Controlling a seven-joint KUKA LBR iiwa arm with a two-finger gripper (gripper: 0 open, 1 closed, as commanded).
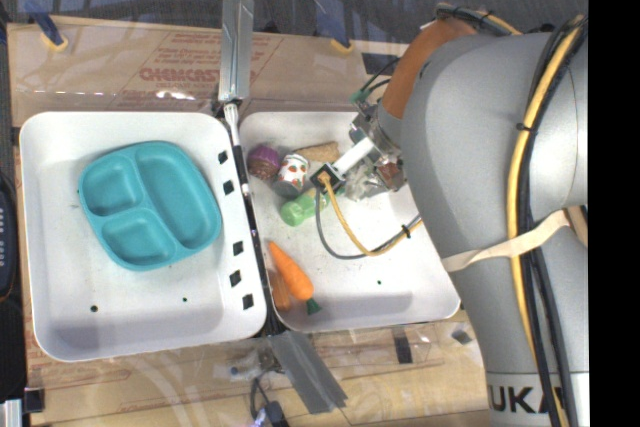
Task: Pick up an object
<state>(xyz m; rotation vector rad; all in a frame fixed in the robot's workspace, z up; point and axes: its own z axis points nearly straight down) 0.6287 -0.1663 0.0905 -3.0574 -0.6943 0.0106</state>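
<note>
My pincer (378,173) hung low in the right bin (385,310), toward the far right part of it and close above the white floor. My wrist and the bulk of my grey arm covered it from above, so I could not tell how far open it was, nor whether it had hold of anything.

The closest loose thing to it was a small green lump (298,210), which lay on the bin floor to its left, near it but apart. Just beyond the lump sat a little ball (291,173), white with reddish-brown patches. A beige strip (318,152) lay just behind the ball, toward the far wall, and a purple lump (265,160) sat right beside the ball on its left, close to the wall between the two bins. I could not tell whether those three touched one another.

A carrot (289,273) lay farther off, well apart from the pincer, along the left wall of the same bin near its front corner, its green end pointing to the front.

Farthest from me was the left bin (60,315). A teal plate (150,203) with three compartments lay flat in its middle, turned askew to the walls.
</note>
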